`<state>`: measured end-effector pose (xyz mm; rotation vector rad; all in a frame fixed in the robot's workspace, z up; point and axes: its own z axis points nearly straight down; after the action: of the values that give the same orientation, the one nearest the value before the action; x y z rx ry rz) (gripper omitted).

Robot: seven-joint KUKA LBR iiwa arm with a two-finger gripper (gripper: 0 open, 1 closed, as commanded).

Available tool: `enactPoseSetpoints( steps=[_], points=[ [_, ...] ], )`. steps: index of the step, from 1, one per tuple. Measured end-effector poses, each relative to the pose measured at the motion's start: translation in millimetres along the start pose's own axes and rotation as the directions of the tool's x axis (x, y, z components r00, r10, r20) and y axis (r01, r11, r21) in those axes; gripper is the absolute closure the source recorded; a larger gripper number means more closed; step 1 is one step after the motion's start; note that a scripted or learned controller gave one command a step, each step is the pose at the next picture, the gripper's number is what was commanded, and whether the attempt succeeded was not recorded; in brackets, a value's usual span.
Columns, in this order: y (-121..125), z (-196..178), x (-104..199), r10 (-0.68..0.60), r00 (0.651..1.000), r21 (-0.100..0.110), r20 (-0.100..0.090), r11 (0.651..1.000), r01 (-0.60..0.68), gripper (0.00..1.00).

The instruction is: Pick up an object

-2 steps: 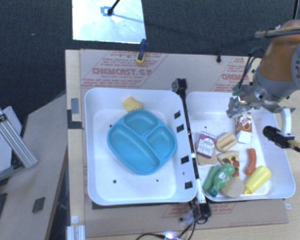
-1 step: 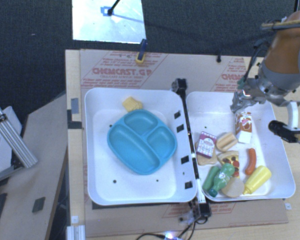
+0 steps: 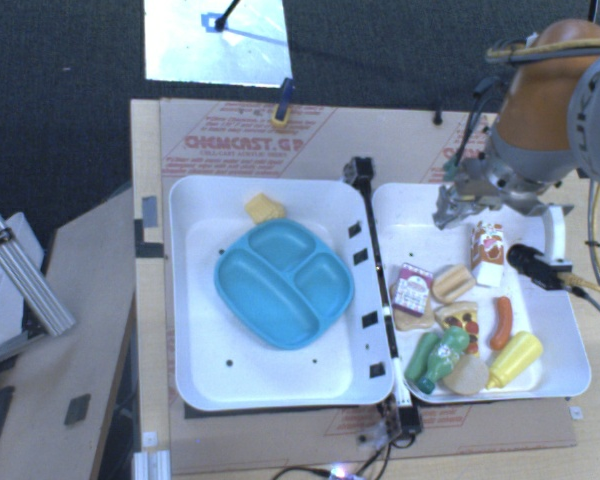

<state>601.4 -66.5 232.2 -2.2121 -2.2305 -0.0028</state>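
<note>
My gripper (image 3: pixel 450 214) hangs over the far end of the right bin (image 3: pixel 405 208), above bare white floor. Nothing shows between its fingers. Just right of it stands a small white and red carton (image 3: pixel 488 251). Nearer the front lie a purple box (image 3: pixel 412 289), a bun (image 3: pixel 452 284), a pizza slice (image 3: pixel 460 320), a red sausage (image 3: pixel 501 323), a yellow bottle (image 3: pixel 514 358), a green bottle (image 3: pixel 438 358) and a round tan cookie (image 3: pixel 466 375).
The left bin (image 3: pixel 195 368) holds a blue divided plate (image 3: pixel 283 281) and a yellow block (image 3: pixel 265 208) at its far side. A black divider (image 3: pixel 373 268) runs between the bins. A yellow and blue clip (image 3: pixel 281 106) sits on the cardboard behind them.
</note>
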Motion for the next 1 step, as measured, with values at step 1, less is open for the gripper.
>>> enactPoseSetpoints(
  steps=[1],
  points=[
    [-1.3, 6.3, 46.7, 0.000, 1.000, 0.000, 0.001, 1.000, 0.000, 1.00]
  ],
)
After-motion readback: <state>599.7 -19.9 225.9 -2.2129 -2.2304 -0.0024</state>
